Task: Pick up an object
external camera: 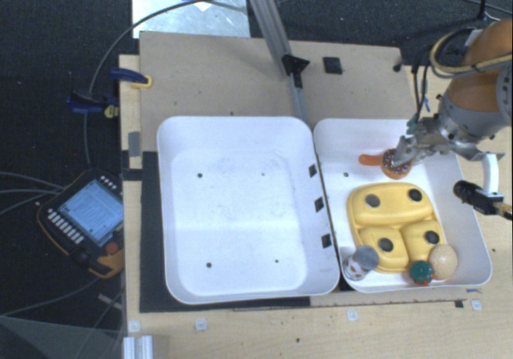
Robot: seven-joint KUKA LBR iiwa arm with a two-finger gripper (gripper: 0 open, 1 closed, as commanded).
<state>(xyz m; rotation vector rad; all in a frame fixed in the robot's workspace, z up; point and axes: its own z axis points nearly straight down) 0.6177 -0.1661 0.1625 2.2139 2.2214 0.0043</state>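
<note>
Premises are a robotics laboratory. Evidence: a plywood bench on dark carpet carrying two white bins, an industrial arm mounted alongside, and a teach pendant on the floor. Loose cables and clamps fixed at the bench edge confirm a test rig.

Both bins looked like smooth white plastic with a faint sheen. The table had a matt, tan, board-like top, with a dark mat along its left edge. The yellow toy in the right bin appeared to be glossy moulded plastic. The arm showed a satin grey shell and a shiny orange band. The floor looked like rough dark carpet.
</note>
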